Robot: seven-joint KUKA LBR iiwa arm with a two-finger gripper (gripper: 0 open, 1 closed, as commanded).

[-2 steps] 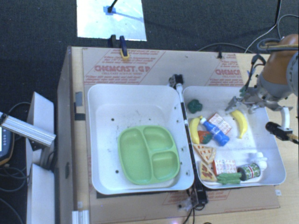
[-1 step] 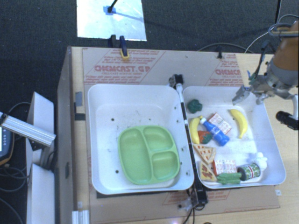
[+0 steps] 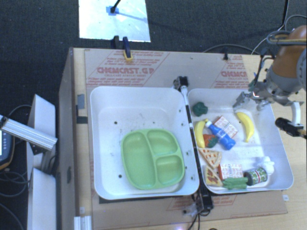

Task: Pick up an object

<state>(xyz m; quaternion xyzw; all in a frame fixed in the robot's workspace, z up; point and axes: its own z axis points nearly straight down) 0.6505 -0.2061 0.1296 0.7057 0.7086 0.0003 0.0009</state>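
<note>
Bench stock, counted large to small: two white bins, one tray, eleven small items.

Left bin (image 3: 103, 104): one green three-part tray (image 3: 152, 158). Right bin (image 3: 280, 159): two bananas, one (image 3: 246, 124) under my gripper (image 3: 249, 98), one (image 3: 200, 133) at the divider; one blue bottle (image 3: 223, 137); one dark bottle (image 3: 256, 175); two red-white cartons; two pizza slices; one green leafy piece (image 3: 200, 109). My gripper hangs over the far right edge with nothing held; how wide its fingers stand, I cannot tell.

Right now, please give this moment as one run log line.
pincer: over right bin far edge | nearest: banana | grasp: none seen | green tray: left bin
</note>
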